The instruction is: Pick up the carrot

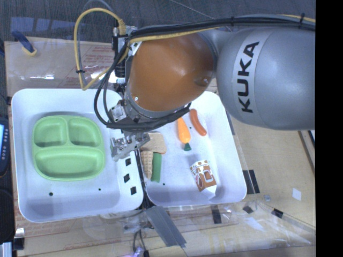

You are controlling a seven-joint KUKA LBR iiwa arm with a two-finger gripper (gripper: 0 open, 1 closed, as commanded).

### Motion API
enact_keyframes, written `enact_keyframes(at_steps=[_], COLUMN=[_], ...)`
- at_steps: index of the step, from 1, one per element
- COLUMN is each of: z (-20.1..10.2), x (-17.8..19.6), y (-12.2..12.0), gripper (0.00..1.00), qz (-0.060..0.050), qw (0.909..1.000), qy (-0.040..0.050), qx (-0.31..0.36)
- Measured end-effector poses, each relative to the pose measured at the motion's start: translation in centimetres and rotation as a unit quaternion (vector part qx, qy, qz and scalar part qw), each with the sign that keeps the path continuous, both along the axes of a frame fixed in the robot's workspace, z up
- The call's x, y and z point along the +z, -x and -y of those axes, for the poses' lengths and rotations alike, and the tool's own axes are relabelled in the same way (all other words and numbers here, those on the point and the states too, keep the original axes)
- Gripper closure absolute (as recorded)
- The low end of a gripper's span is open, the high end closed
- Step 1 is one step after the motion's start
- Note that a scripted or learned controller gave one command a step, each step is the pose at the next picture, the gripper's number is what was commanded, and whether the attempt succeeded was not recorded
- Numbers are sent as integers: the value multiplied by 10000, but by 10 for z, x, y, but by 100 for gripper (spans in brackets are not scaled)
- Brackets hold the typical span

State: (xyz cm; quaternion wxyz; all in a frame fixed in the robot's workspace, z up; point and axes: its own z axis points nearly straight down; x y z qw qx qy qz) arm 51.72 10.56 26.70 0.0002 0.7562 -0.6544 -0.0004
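Small orange toy carrot with green tip (pixel 184 132) is lying in the right white bin (pixel 228 143), just beside a red sausage (pixel 199 122). Gripper (pixel 124 146) is hanging over the bins' divider; jaw state: cannot tell. Carrot is probably light, rigid, slick; grasp across its middle.

- arm (pixel 257 74) is grey with black KUKA lettering, plus a shiny orange band (pixel 166 71)
- carrot (pixel 184 131): orange with a little green tip
- sausage-looking thing (pixel 198 122) next to it is red-orange
- divided tray (pixel 68 146) is light green
- both bins (pixel 32 197) plain white
- green stick (pixel 156 167) lying on something tan
- small carton (pixel 203 176), brown and white print
- yellow cable (pixel 86 20) looping up top, black ones too
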Motion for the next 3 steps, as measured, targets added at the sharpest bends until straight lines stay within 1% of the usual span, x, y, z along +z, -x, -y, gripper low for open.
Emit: enact_keyframes(at_steps=[1,2,3], z=[-9,-75,-114], x=[-22,-21,-44], y=[41,42,20], gripper=[100,100,100], qz=[-9,10,7], qw=[9866,9890,9991], qy=[1,-13,-11], qx=[1632,1481,-428])
